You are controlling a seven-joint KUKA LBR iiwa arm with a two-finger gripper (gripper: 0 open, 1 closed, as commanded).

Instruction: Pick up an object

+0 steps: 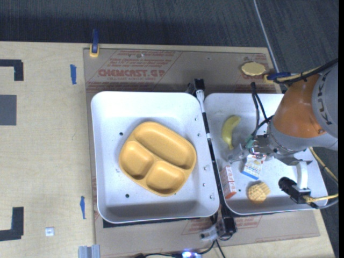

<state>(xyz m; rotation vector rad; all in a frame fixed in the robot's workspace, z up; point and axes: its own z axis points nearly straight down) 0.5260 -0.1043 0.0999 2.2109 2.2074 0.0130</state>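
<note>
In the right bin point(317, 184) lie a yellow banana point(230, 130), a round waffle-patterned cookie point(258, 192), a blue and white packet point(251, 169) and a narrow red and white packet point(229, 179). My gripper point(239, 153) reaches in from the right and hangs low over the middle of that bin. It is just below the banana and just left of the blue and white packet. I see nothing clearly between its tips. The arm's orange band point(301, 114) covers the bin's right part.
The left bin point(107, 112) holds a large yellow three-compartment tray point(157, 157), lying at a slant. A black divider point(207, 138) runs between the bins. A tan disc point(253, 69) sits on the cardboard behind the right bin.
</note>
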